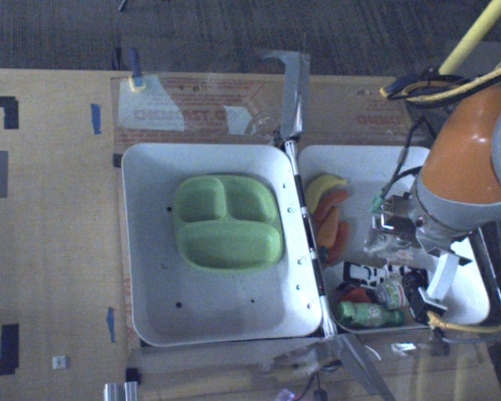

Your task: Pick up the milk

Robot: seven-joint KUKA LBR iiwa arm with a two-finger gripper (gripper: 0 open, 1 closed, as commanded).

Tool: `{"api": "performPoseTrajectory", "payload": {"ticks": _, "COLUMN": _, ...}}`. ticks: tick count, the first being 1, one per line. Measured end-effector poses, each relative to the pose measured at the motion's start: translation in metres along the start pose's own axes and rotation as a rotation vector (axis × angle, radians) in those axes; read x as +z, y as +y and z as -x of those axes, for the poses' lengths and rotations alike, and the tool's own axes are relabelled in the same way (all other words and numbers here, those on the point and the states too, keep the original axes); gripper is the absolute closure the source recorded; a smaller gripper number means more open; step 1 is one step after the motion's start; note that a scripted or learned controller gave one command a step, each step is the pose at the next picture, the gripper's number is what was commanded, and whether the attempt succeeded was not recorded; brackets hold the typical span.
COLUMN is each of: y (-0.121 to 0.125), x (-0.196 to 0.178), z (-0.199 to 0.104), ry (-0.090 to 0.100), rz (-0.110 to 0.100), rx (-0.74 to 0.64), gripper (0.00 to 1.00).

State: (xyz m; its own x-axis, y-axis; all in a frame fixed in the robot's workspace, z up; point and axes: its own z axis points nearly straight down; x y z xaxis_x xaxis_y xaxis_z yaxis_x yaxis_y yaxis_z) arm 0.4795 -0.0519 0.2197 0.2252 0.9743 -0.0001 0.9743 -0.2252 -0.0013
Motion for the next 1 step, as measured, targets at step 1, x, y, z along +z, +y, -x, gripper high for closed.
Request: {"api": "performPoseTrajectory", "payload": {"ticks": 1, "y": -0.0105, "x": -0.0001, "z": -0.0446, "ry": 0.0, "rz": -0.002, "rx": -0.062, "gripper": 1.0}}
